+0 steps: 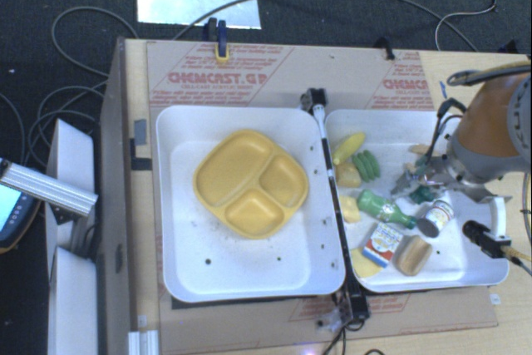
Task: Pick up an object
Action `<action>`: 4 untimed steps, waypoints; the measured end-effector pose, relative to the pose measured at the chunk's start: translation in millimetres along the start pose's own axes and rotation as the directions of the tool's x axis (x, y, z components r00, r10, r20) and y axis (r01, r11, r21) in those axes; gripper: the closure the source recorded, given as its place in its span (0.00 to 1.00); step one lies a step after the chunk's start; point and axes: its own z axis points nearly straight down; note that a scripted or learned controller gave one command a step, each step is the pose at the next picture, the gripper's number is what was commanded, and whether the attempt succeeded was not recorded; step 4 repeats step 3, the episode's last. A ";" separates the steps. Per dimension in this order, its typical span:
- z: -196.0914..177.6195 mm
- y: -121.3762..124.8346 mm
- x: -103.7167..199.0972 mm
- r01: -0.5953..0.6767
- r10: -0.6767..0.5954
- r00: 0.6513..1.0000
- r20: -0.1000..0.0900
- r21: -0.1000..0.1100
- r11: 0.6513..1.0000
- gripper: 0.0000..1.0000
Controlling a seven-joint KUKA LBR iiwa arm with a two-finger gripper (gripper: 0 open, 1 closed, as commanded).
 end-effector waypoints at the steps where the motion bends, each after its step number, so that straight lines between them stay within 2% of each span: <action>1: -10.6 0.8 -0.2 0.001 -0.001 1.000 0.001 -0.002 1.000 1.00; 2: -1.4 39.1 79.6 0.000 0.000 1.000 0.003 0.001 1.000 1.00; 3: -101.3 63.9 144.0 0.004 -0.004 1.000 -0.001 -0.003 1.000 1.00; 4: -101.3 63.9 144.0 0.004 -0.004 1.000 -0.001 -0.003 1.000 1.00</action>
